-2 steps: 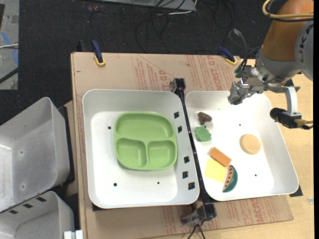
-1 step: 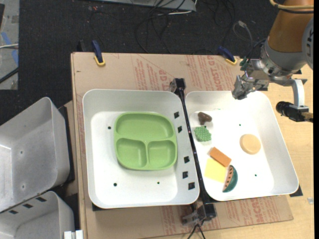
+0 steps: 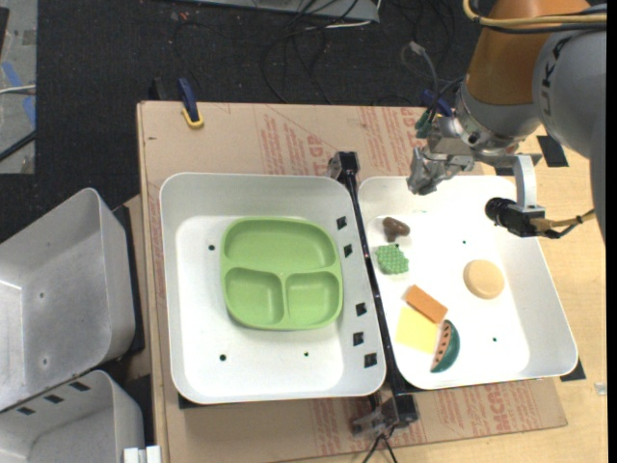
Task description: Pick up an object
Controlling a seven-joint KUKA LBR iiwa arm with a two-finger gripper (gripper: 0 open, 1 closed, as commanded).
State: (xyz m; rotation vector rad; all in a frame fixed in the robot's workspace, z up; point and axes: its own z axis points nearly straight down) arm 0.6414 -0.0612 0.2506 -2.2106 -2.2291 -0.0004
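The right bin (image 3: 540, 345) holds several small items: a brown lump (image 3: 395, 227), a green knobbly piece (image 3: 390, 258), a tan round disc (image 3: 484, 279), an orange block (image 3: 425, 304) on a yellow slab (image 3: 416, 331), and a watermelon slice toy (image 3: 445, 347). My gripper (image 3: 422, 182) hangs above the bin's far left corner, up and right of the brown lump. Nothing shows between its fingers.
The left bin (image 3: 193, 355) carries a green divided plate (image 3: 282, 273). A black divider (image 3: 364, 268) runs between the bins. Grey tubs (image 3: 58, 287) stand to the left of the bench. A black cable fitting (image 3: 511, 215) hangs over the right bin.
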